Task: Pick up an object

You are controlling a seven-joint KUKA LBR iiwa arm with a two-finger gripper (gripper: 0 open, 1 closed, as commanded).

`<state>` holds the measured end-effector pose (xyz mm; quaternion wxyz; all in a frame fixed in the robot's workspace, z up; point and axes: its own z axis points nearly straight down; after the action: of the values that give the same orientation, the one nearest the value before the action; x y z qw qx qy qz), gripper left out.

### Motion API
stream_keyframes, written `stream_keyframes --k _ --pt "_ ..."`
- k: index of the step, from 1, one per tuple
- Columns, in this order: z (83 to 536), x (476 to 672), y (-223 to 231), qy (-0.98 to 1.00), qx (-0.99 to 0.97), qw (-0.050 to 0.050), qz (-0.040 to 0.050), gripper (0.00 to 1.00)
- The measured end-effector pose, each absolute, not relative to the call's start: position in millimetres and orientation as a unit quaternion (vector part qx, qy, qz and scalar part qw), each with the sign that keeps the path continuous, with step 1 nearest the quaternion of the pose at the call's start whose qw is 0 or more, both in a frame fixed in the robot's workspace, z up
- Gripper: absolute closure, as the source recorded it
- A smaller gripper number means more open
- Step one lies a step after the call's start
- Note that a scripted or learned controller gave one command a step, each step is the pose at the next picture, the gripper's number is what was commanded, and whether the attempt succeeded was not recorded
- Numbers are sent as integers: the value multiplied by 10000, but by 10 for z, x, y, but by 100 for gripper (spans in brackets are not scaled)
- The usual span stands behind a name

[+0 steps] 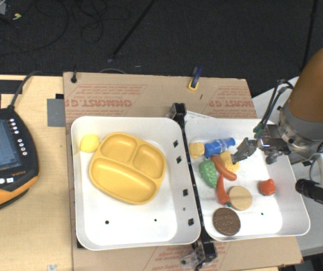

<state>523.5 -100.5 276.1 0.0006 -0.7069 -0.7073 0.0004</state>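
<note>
two glossy white bins [94, 230], moulded yellow compartment tray [127, 167]

A yellow tray [127, 167] sits in a white bin [94, 219]; nearby, a blue bottle [219, 147].
</note>
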Motion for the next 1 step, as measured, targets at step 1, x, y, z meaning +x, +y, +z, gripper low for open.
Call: stream_keyframes --k 1 --pt "942 4709 -905 -7070 -7072 70 44 0"
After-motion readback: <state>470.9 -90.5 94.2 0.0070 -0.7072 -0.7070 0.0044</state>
